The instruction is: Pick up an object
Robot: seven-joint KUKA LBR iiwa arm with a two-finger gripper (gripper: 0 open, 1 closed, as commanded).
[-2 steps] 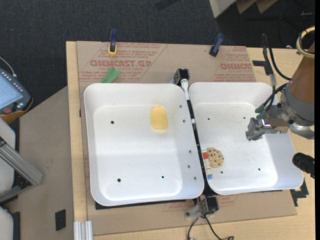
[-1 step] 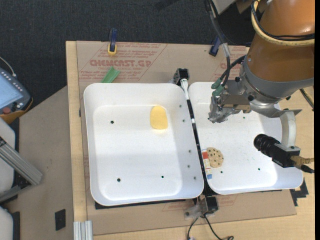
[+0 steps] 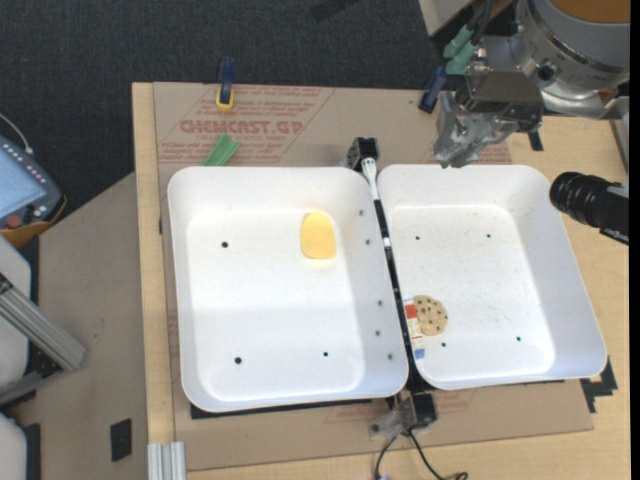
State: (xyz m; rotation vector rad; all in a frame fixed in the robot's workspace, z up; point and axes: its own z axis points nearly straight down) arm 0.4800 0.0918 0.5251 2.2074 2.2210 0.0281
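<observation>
**Arm poised above the far rim of the right bin, nothing in its grip**

From where I stand, the grey arm [image 3: 575, 23] comes in at the upper right, its orange band showing at the very top of the view. The gripper [image 3: 458, 153] hangs just over the back edge of the right bin [image 3: 560, 268], near that bin's far left corner. Its metal fingers [image 3: 450, 148] point down toward the bench, but they sit so close together and so blurred that I cannot tell whether they are apart or closed. No object is seen between them.

The things to be picked lie well away from it. A pale yellow oval piece [image 3: 319, 236] rests flat in the left bin [image 3: 200, 298], in its upper middle, closer to the divide than to the outer wall. In the right bin a round cookie [image 3: 431, 315] (speckled with dark chips) lies near the left wall, toward the front, touching a small white card with red and blue marks [image 3: 415, 330] that lies along the same wall.

The two bins sit side by side on a brown cardboard sheet [image 3: 280, 118] printed with red lettering. On that sheet, behind the left bin, lie a green strip [image 3: 221, 150] and a yellow and blue clamp [image 3: 226, 86].
</observation>
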